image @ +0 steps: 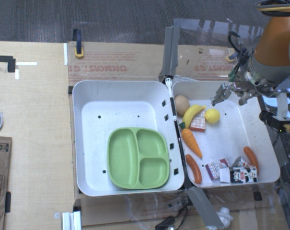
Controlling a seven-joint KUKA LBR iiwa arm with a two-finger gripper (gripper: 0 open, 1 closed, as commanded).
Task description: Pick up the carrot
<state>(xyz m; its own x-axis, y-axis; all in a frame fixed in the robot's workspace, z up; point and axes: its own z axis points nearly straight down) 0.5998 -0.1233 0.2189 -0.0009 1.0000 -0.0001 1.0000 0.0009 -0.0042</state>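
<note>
Evenly bright, lit from overhead. Soft shadows inside the white bins (82, 128). Mild glare at upper right; slightly soft focus throughout.

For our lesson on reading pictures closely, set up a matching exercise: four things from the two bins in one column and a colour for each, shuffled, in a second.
Things:
1. carrot
2. lemon
3. divided plate
4. potato

Colours:
A. green
B. brown
C. orange
D. yellow

Pairs: 1-C, 2-D, 3-A, 4-B
</note>
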